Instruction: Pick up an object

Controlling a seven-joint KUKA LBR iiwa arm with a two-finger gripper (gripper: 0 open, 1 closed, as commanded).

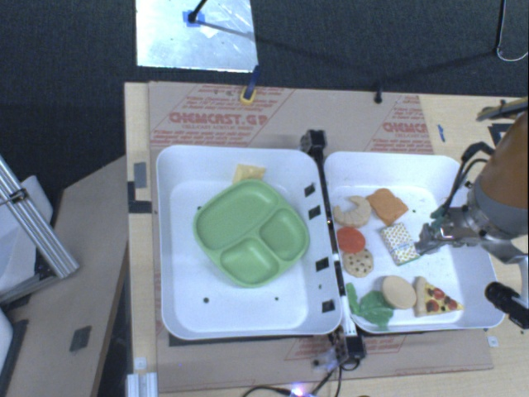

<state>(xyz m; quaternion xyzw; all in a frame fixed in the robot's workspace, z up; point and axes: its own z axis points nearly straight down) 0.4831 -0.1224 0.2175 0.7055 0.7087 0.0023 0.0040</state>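
- Your arm reaches in from the right edge of the frame, grey with an orange band, its gripper low over the right bin.
- You cannot tell from this angle whether the gripper is released or clenched; its tip sits just beside the right edge of a small patterned packet, and nothing shows plainly between it.
- That packet lies near the middle of the right bin, tilted, with the other toy foods around it.
- Above it, towards the bin's upper left, you see a tan croissant and an orange slice of toast side by side.
- Left of the packet sits a red tomato slice, with a chocolate-chip cookie just below it.
- Along the bin's lower edge lie a green leaf of lettuce, a pale bread roll and a pizza slice, left to right.
- The left bin holds a green divided plate at its centre and a small yellow wedge of cheese just beyond the plate's upper rim.
- Both bins rest on a brown cardboard sheet on the table.
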